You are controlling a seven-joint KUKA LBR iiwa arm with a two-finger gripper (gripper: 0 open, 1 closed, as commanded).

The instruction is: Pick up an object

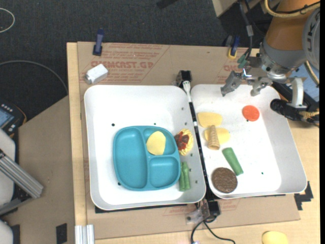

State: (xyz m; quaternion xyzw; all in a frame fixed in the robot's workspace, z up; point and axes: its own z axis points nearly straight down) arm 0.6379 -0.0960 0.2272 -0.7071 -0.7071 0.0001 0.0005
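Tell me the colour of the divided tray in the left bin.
The tray is turquoise blue, plain to see in the camera view.

I am reaching in from the far right, my gripper hanging with jaws spread apart, gripping nothing.

Teal divided tray carrying a pale yellow piece, inside a white left bin. Orange-red disc, green stick, speckled brown round and yellow pieces on the white right bin.

cardboard sheet, faint red "CAST" print
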